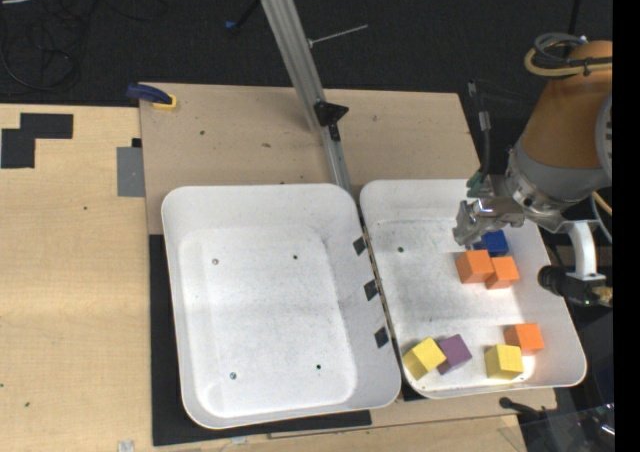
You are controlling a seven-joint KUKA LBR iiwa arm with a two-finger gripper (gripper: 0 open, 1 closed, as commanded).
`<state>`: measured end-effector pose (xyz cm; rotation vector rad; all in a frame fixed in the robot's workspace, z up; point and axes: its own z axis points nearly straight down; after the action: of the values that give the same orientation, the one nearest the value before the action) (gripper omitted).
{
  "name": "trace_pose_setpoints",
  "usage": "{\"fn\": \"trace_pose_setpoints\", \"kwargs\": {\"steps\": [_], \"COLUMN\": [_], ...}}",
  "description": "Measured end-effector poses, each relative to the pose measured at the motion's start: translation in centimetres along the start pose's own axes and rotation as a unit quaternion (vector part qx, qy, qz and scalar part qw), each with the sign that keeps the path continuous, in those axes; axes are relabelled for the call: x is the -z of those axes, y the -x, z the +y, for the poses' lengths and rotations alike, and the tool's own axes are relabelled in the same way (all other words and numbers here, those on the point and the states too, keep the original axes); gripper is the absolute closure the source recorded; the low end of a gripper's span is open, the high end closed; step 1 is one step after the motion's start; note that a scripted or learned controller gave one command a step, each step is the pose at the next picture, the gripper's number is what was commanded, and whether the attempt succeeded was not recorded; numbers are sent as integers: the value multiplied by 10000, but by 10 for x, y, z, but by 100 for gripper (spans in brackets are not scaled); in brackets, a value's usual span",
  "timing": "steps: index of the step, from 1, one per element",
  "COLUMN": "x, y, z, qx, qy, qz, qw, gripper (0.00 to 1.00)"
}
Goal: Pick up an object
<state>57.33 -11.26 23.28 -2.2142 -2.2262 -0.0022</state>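
The left bin [262, 305] lay beside the right bin [425, 250], which held every block; the arm [565, 135] reached in over the right bin, its gripper [478, 223] low above the blue block [494, 242], its grasp impossible to judge; two orange blocks [487, 267] sat touching that block; crowding risked a snagged or glancing pick.

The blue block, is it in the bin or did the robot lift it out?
In the bin. The blue block sits on the floor of the right bin, beside the orange blocks, partly hidden under the gripper.
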Motion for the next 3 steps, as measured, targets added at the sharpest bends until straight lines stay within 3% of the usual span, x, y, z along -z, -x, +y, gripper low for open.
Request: {"fn": "trace_pose_setpoints", "kwargs": {"steps": [3], "x": [-20], "y": [-134], "z": [57], "qx": [-11], "qy": [-8], "qz": [-4], "qw": [10000], "gripper": [100]}}
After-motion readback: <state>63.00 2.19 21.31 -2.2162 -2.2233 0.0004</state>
